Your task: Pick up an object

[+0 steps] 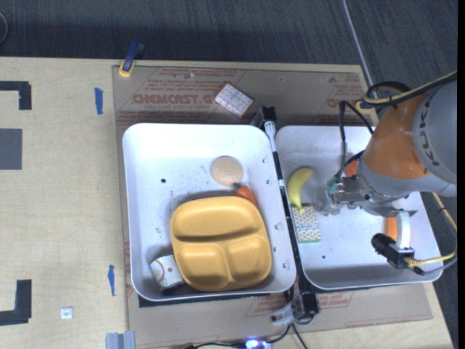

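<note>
Nearest in the left bin (pixel 138 195), a yellow tray (pixel 220 242) is parked over a small cup (pixel 164 269), with a round cookie (pixel 227 169) further back. Over in the right bin (pixel 320 278), a patterned packet (pixel 307 226) and banana (pixel 298 186) are crowded against the left wall. The gripper (pixel 336 198) is seen just beside them; its state can't be told. A grab could easily get botched by that wall.

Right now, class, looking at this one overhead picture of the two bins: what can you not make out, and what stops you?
- Gripper: too small and dark, under the arm, to tell its state.
- Orange thing: mostly hidden behind the yellow tray, camera view.
- Cup: partly tucked under the tray's corner.
- Card beside the banana: print too small to read.
- Arm: cut off by the right edge.
</note>
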You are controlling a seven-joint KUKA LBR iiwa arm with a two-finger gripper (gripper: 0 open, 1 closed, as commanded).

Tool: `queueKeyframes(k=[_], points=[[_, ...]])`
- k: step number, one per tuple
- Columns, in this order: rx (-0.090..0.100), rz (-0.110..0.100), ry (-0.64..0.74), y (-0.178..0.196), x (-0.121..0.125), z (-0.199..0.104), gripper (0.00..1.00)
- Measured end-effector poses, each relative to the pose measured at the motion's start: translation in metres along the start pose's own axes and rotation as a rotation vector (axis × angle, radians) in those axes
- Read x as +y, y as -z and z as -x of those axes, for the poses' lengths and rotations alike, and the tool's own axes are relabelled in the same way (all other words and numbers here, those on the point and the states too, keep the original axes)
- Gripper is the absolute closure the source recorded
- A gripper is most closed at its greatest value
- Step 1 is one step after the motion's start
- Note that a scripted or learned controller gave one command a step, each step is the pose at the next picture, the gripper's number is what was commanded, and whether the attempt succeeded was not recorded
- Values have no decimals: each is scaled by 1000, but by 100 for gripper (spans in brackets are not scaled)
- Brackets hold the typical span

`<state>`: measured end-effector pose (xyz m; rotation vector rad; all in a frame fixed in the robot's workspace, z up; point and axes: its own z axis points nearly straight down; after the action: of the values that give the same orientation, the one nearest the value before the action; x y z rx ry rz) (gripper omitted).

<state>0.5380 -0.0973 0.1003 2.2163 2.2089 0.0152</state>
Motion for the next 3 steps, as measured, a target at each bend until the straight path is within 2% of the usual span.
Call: queueKeyframes(k=[1,2,3], points=[[0,-12,4,-15,30,-4,100],[1,-12,5,-15,76,6,100],[1,-16,3,-15,54,64,100]])
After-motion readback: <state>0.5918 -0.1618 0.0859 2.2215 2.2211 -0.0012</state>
